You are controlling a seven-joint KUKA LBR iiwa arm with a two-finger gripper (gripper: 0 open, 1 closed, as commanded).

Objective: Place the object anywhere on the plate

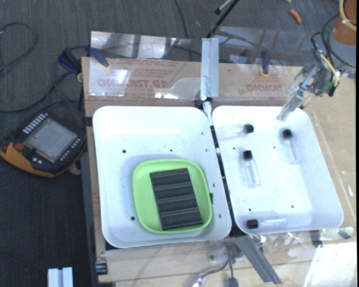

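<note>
The bench (pixel 347 178) was a pale wooden board, with brown cardboard and clear shiny film along its far edge. On it lay two shallow white bins side by side, both of smooth plastic with rounded corners. The left bin (pixel 113 160) carried a light green plate (pixel 142 178), square with soft corners and a raised rim, sitting toward the near edge of the bench. A dark grey ribbed block (pixel 176 198), rectangular and matte, with some grooves across it, lay on the middle of this plate.

The right bin (pixel 311 202) held four small transparent vials with black caps. One vial (pixel 234 130) lay near the far left corner of that bin, one (pixel 249 166) lay near its middle, one (pixel 289 144) lay toward its far right side, and one (pixel 264 223) lay along its near rim. Their clear bodies were hard to see against the white.

The grey arm came in at the far right corner of the bench, and the tool (pixel 285 113) hung over the far rim of the right bin, slim and metallic. I cannot tell its state, because it was too small and blurred.
</note>
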